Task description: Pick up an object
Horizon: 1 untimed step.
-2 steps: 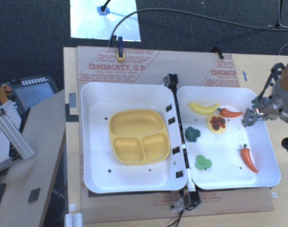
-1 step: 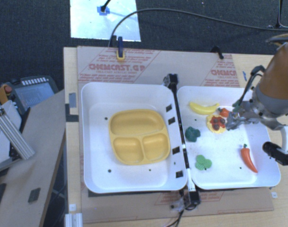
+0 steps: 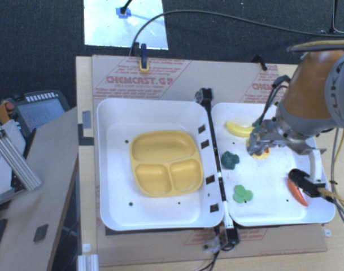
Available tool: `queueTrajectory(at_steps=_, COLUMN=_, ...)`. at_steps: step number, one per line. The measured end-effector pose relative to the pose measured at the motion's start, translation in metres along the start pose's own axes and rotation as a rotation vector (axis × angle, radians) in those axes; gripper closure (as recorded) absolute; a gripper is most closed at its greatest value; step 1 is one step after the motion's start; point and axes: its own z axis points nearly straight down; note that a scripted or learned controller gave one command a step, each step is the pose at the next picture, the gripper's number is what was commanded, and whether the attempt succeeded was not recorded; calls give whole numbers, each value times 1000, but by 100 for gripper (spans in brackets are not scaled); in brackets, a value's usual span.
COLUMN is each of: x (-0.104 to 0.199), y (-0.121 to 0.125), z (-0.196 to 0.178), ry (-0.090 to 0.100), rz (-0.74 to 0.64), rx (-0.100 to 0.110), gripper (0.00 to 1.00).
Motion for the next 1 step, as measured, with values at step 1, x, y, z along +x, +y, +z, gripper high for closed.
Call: queueTrajectory(at_steps=1, x=52, y=-4, z=6, ry=0, rz=2, rx=0, gripper=100)
